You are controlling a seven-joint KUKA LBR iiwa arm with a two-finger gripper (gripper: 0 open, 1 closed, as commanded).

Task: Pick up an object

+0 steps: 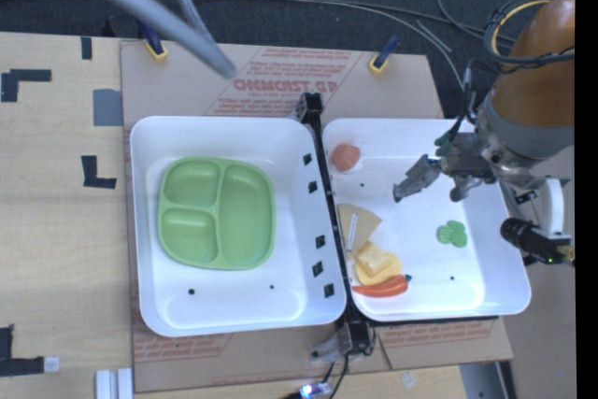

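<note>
The end effector (435,181) hangs over the right bin (495,294) with its fingers apart and nothing in them. It looks like the reaching step. The green toy (453,234) sits just near of it. Next, it needs to drop down and squeeze.

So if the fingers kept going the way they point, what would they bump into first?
Probably the bare floor of the right bin; the gripper points down-left, toward the yellow pieces, though depth is unclear.
</note>
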